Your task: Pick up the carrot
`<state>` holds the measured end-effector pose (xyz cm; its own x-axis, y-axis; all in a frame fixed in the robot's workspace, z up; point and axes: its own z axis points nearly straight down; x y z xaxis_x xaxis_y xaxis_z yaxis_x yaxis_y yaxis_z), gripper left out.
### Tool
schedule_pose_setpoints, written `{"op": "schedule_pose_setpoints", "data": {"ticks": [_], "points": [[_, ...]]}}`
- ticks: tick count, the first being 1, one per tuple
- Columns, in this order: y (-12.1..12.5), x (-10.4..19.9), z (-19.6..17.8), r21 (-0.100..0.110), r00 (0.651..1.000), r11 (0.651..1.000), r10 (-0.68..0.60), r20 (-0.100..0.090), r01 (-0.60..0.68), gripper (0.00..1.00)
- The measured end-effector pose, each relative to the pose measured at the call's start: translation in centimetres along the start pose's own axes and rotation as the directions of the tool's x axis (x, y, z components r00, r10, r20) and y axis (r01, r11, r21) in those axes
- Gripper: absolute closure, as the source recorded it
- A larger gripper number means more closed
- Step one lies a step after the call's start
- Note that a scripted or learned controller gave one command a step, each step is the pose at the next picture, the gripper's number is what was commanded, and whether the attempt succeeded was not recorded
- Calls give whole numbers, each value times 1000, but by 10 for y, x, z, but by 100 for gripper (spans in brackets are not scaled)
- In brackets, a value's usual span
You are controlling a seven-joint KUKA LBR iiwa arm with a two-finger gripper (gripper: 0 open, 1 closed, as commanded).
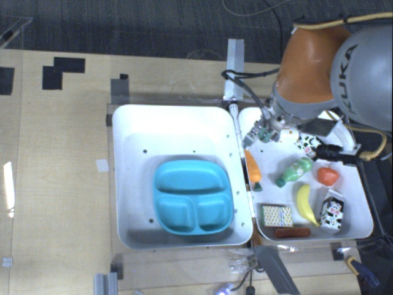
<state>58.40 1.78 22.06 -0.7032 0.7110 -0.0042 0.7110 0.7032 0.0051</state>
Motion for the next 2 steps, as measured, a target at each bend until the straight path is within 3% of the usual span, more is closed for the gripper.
{"op": "schedule_pose_setpoints", "data": {"ticks": [1, 2], "points": [[-47, -25, -27, -1, 999, 999, -32, 3, 32, 100], [-33, 38, -16, 1, 998, 998, 56, -1, -56, 100]]}}
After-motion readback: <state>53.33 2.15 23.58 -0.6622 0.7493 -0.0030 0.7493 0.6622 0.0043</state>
